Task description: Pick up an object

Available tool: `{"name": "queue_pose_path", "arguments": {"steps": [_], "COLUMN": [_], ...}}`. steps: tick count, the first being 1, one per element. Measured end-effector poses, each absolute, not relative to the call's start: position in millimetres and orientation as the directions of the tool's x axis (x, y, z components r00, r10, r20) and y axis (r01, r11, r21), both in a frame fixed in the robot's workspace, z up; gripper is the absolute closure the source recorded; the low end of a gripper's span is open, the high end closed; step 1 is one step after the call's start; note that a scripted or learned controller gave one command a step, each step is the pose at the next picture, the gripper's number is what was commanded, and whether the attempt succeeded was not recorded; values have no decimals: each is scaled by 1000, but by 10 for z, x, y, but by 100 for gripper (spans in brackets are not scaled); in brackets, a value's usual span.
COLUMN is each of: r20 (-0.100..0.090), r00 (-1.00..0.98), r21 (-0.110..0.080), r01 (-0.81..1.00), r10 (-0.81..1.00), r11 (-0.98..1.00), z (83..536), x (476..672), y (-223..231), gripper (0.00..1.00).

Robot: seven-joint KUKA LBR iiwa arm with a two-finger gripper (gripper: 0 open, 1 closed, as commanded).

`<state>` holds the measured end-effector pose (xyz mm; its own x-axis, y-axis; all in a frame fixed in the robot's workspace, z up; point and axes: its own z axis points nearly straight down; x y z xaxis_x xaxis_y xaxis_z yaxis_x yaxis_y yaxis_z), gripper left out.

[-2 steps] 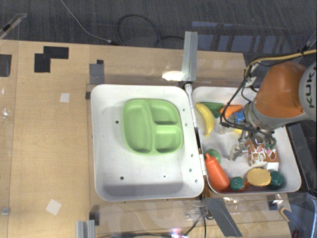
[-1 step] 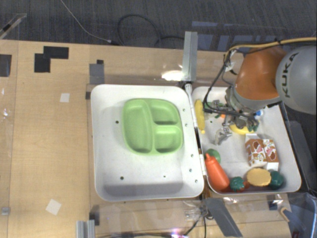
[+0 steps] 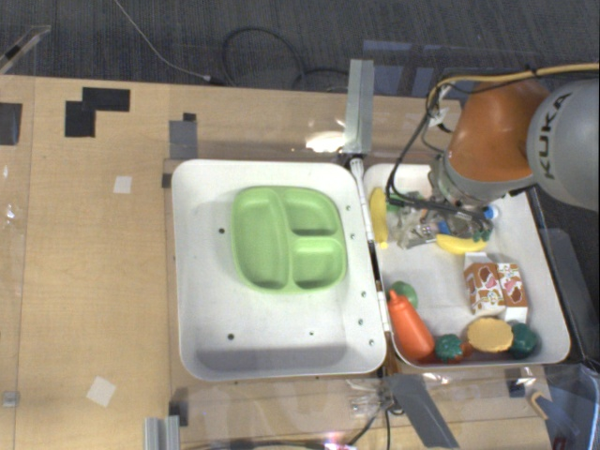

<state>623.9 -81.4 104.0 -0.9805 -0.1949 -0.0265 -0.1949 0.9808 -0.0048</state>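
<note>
Where the arm [image 3: 525, 148] reaches in from your right, its claw [image 3: 427, 223] hangs over the back of the right bin [image 3: 553, 317], and you cannot tell from this slant how it stands, since the wrist and cables hide it. You'll see a yellow banana [image 3: 457, 244] lying just beside the claw on its right, and a second yellow piece [image 3: 378, 216] standing against the bin's left wall, just left of the claw. Nothing in view lets you say either one is gripped.

Further forward in that bin you have a small printed carton [image 3: 494, 287] in red, brown and white, near the right wall. Along the front edge lie an orange carrot [image 3: 409, 322] with a green top, a dark green lump [image 3: 449, 347], a round yellow piece [image 3: 490, 336] and another dark green item [image 3: 523, 340] touching it.

To your left, the second of the 2 bins [image 3: 202, 251] holds a light green divided plate [image 3: 287, 238] with 3 compartments, set toward the back. Both bins sit side by side on the wooden counter [image 3: 84, 279].
</note>
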Motion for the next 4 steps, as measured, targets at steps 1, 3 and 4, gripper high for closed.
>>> {"name": "queue_pose_path", "arguments": {"steps": [1,3,4], "r20": [-15,-12,-2], "r00": [-905,-816,-868], "r21": [-8,-6,1], "r01": [-424,-578,-497], "r10": [-425,-578,-497], "r11": [905,816,868], "z": [2151,2605,1080], "x": [6659,6708,5974], "y": [-1034,-763,-980], "gripper": [100,0,0]}}
